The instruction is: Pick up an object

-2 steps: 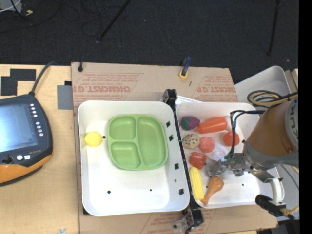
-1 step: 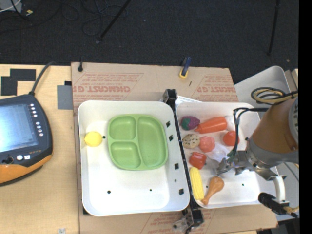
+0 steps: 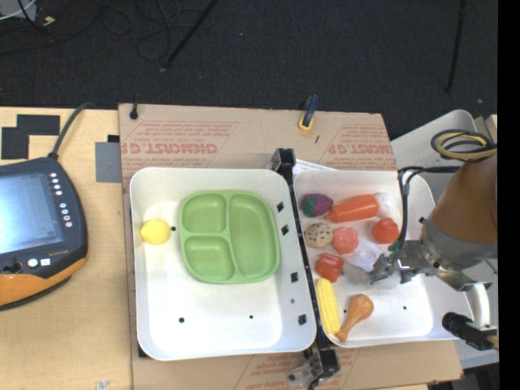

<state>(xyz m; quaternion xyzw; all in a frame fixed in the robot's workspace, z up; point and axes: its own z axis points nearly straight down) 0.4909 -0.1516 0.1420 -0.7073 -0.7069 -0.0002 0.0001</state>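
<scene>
Lengthwise along bin wall, corn cob (image 3: 327, 304).

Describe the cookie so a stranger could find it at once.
Look in the right-hand white bin, among the toy food on its left side. The cookie lies just below the purple piece: the one flat, tan, dark-speckled disc, where its neighbours are red or orange.

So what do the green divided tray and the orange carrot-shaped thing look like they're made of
The green three-compartment tray in the left white bin looks like moulded plastic: uniform colour, rounded ridges, a dull sheen. The orange carrot-shaped toy in the right white bin also looks plastic, smooth and evenly coloured, though soft rubber can't be ruled out.
</scene>
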